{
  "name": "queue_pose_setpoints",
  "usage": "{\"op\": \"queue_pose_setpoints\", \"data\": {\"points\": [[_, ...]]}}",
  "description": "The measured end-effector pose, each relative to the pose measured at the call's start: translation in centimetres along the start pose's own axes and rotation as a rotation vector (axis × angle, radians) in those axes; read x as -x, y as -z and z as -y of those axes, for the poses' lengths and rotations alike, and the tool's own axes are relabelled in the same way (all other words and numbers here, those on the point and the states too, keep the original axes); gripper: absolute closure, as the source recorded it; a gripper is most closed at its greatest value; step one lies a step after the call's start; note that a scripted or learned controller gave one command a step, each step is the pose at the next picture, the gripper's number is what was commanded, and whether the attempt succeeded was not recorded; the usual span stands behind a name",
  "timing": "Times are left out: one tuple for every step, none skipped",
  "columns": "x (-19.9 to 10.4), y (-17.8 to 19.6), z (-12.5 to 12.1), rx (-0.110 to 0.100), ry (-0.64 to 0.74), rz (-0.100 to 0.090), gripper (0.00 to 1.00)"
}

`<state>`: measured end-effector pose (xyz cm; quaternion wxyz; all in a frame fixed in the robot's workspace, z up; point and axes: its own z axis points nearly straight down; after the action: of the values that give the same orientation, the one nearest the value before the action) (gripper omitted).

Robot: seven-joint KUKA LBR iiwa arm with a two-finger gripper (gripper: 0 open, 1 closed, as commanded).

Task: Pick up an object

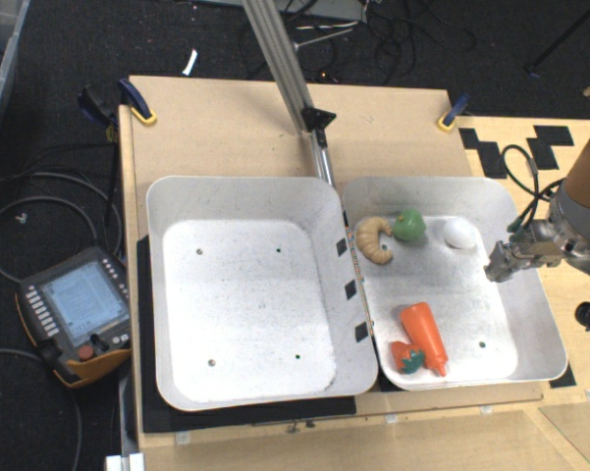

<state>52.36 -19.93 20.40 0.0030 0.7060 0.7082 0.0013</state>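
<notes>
The gripper (498, 266) is positioned over the right edge of the right bin (530, 312), with nothing visible between its fingers; their spacing cannot be determined. A white object (459, 234) lies just left of it. Farther left, a green object (408, 226) touches a tan curved object (374, 239). An orange carrot-shaped object (423, 338) lies near the bin's near edge. The left bin (167, 292) adjoins it.

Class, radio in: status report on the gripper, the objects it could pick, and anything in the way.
Gripper over right bin's right side, nothing seen held. Nearest: white object. Also there: orange carrot toy, green ball, tan curved piece. Path unobstructed.
</notes>
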Motion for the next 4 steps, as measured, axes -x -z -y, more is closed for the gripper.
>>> {"op": "queue_pose_setpoints", "data": {"points": [[0.6,4.7,0.4,0.0,-0.001,0.001,1.0],[0.6,7.8,0.3,-0.001,0.0,0.0,1.0],[-5.3,7.5,-0.6,-0.006,0.005,-0.003,1.0],[-10.5,7.5,-2.6,-0.004,0.006,-0.004,1.0]]}}
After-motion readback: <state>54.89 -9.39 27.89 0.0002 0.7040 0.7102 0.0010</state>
